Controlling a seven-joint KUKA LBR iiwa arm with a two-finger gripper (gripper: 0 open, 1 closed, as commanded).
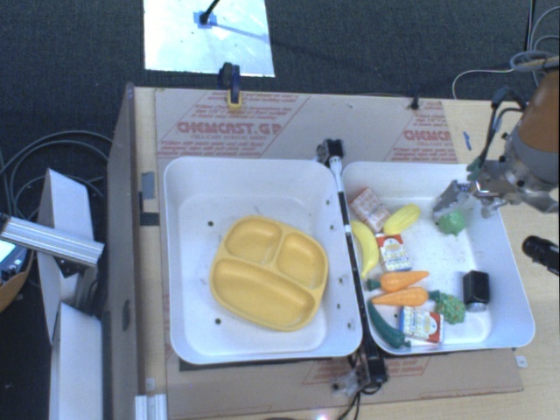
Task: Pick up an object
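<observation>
The right bin [507, 269] holds several toy foods. Among them are a yellow lemon [402, 219], a banana [366, 248], two carrots [402, 289], a broccoli [450, 306], a tan box [369, 206] and two small cartons [395, 254]. A round green piece [452, 223] lies near the bin's far right side. My gripper [455, 198] hangs just above and touching distance from that green piece, at the end of the grey arm [534, 147] coming in from the right. I see nothing clearly lifted.
The left bin [192, 234] holds a yellow compartment tray [269, 272]. A black block [476, 289] sits at the right bin's near right. A dark green piece [382, 326] lies by its front wall. A divider ridge [346, 234] separates the bins.
</observation>
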